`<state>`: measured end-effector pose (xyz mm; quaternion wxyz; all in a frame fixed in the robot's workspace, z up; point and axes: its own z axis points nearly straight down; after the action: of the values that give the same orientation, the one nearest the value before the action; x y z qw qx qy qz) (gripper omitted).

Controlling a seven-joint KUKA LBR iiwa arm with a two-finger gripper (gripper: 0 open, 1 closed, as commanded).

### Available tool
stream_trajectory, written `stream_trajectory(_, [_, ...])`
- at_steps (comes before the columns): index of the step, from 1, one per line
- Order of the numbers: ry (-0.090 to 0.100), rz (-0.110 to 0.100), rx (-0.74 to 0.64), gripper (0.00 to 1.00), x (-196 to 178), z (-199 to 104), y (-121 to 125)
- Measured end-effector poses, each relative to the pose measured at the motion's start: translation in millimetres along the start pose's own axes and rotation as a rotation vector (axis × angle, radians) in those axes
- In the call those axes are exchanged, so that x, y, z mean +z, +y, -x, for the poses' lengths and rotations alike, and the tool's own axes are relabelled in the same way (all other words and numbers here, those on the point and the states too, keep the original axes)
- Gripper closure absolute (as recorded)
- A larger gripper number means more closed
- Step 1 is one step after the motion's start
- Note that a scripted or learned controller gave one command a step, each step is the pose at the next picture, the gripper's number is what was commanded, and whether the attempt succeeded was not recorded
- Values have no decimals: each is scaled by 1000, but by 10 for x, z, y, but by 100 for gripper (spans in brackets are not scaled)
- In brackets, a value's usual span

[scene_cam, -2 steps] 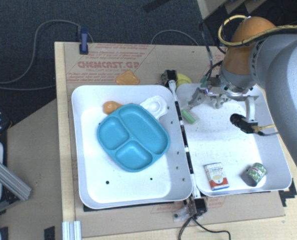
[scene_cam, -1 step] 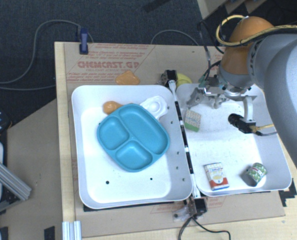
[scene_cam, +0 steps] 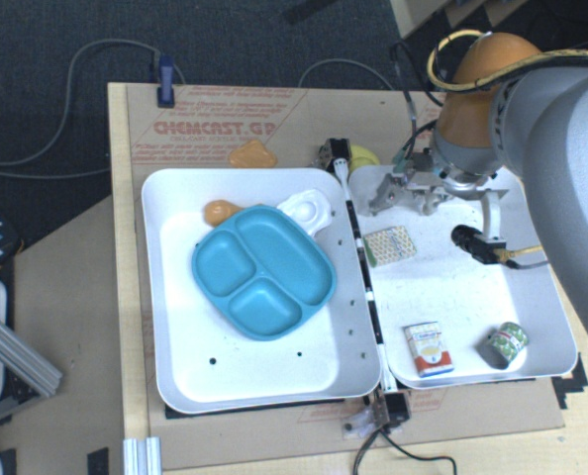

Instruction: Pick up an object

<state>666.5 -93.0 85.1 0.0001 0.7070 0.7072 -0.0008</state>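
Observation:
My gripper [scene_cam: 409, 194] hangs over the back left corner of the right bin [scene_cam: 541, 295], below the orange band of the arm. A flat speckled packet [scene_cam: 389, 245] lies just in front of it on the bin floor. A small red and white box [scene_cam: 429, 348] sits near the front edge of the same bin. A green and white wrapped piece [scene_cam: 506, 343] rests at the front right. In the left bin [scene_cam: 175, 344] a blue divided plate [scene_cam: 263, 270] lies tilted, with an orange piece [scene_cam: 219, 211] and a white cup-like piece [scene_cam: 306, 209] behind it.
A yellow thing [scene_cam: 361, 156] and an orange thing [scene_cam: 251, 153] lie on the bench behind the bins. The ridge between the bins [scene_cam: 363, 275] runs just left of the gripper. The arm's grey body [scene_cam: 561, 146] covers the right bin's back right part.

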Motion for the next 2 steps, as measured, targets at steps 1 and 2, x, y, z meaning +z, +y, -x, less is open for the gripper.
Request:
stream_trajectory(1, [2,-4,2,0,5,-8,-396])
stream_trajectory(2, [1,3,1,100,-103,-11,-371])
